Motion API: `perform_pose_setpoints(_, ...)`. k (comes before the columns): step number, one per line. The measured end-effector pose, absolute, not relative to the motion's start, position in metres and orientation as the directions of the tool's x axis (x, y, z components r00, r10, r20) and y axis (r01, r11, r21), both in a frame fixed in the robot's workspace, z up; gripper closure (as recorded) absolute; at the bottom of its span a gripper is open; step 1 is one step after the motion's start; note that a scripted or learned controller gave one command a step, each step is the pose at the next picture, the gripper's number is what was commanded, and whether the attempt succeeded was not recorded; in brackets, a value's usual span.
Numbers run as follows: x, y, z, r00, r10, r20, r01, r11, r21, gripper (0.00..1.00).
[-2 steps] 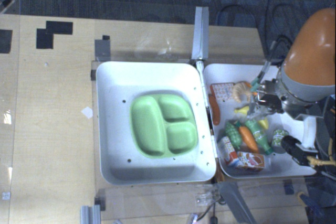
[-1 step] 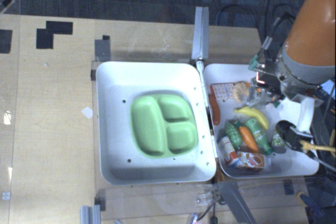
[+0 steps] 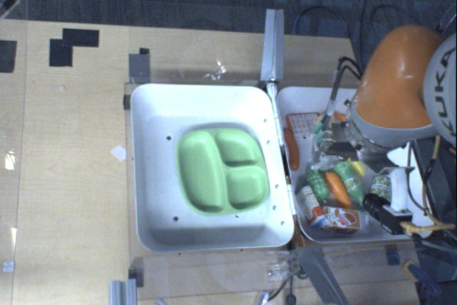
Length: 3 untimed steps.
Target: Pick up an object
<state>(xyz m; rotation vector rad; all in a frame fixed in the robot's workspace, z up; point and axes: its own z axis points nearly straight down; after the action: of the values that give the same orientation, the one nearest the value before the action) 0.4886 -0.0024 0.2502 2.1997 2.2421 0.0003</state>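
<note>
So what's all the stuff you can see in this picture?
White bins: 2, white, side by side on the bench; left bin, right bin.
Divided tray: 1, light green, three compartments, lying in the left bin.
Carrot-like toy: 1, orange, in the right bin's pile.
Long thin object: 1, orange-red, along the right bin's left wall.
Small carton: 1, red and white, near the right bin's front edge.
Green pieces: a few, green, in the pile; too small to name.
Bench: 1, pale wood.
Arm: 1, grey and orange, over the right bin.
</note>
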Motion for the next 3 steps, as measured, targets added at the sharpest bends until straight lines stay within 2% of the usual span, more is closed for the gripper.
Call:
perform_pose_setpoints(1,0.489,0.053,0.329,0.094,0.996,0.001,0.996,-0.094,0.002,1.0)
perform_pose_setpoints(2,0.488,0.065,0.357,0.186,0.983,0.0,0.983,-0.186,0.001,1.0)
perform_pose_setpoints(3,0.488,0.089,0.434,0.338,0.941,0.001,0.941,-0.338,0.001,1.0)
